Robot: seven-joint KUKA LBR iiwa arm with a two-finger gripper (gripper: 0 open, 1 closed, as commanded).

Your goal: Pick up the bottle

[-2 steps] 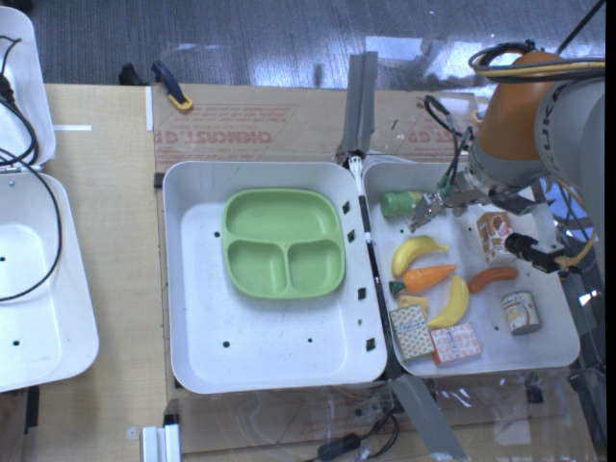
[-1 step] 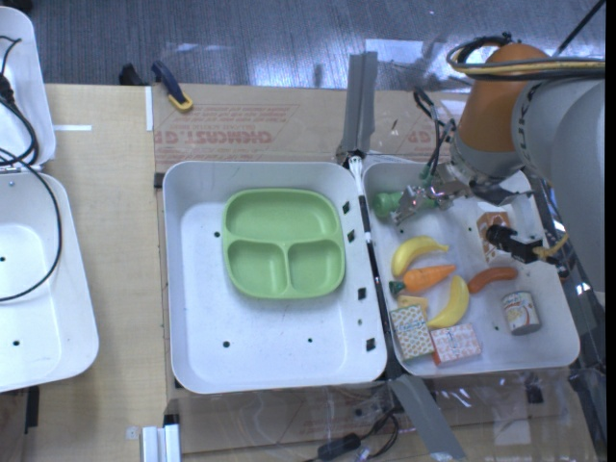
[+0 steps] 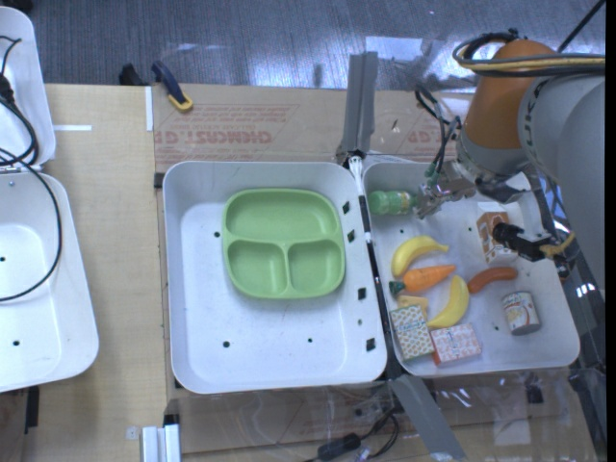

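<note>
- The small green bottle is seen lying on its side at the far left corner of the right bin, close to the wall that divides it from the left bin.
- It is judged to be light, rigid plastic, smooth and prone to rolling; a grasp across the middle of the body would be favoured.
- The gripper is placed just beside the bottle's right end, possibly touching it.
- Whether the fingers are spread or pressed together cannot be told.

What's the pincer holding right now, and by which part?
Cannot be told. The pincer sits at the cap end of the green bottle, lying on its side in the right bin, but a grip isn't visible.
</note>
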